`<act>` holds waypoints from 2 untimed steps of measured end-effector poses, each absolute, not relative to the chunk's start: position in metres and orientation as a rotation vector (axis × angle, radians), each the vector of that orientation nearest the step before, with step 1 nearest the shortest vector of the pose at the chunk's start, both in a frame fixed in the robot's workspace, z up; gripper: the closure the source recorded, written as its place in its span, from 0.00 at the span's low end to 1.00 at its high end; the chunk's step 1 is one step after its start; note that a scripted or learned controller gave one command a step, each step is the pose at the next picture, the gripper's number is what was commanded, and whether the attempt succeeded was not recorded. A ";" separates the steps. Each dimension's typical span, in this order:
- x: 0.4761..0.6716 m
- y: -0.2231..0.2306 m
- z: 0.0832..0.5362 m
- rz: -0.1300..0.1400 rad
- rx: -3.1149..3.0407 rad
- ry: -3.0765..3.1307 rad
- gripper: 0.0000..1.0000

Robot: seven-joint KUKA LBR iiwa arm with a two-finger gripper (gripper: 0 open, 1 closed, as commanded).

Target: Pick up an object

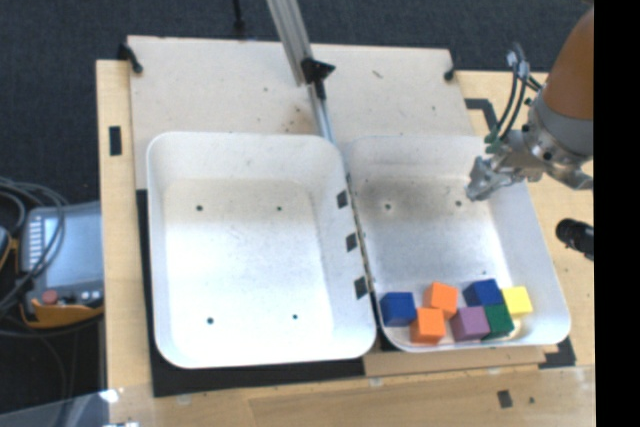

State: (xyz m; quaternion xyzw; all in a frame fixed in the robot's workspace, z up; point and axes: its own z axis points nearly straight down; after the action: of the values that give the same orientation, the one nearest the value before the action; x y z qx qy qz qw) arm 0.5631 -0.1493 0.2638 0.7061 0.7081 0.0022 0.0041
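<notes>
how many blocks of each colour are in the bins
blue blocks: 2
orange blocks: 2
purple block: 1
green block: 1
yellow block: 1
total: 7, all clustered at the near end of the right bin

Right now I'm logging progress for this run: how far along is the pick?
Nothing looks picked yet: the blocks, including the blue block and yellow block, sit clustered at the right bin's near edge. The gripper hangs over the bin's far side, away from them. Reaching, grasping and lifting remain.
</notes>
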 end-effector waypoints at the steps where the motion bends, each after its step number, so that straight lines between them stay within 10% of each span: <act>1: 0.564 -0.150 0.267 0.001 2.212 2.226 1.00; 2: 0.546 -0.101 0.256 0.001 2.215 2.227 1.00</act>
State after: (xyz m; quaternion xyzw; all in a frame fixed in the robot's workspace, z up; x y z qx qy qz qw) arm 0.5465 -0.1014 0.2560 0.7051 0.7091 0.0002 0.0003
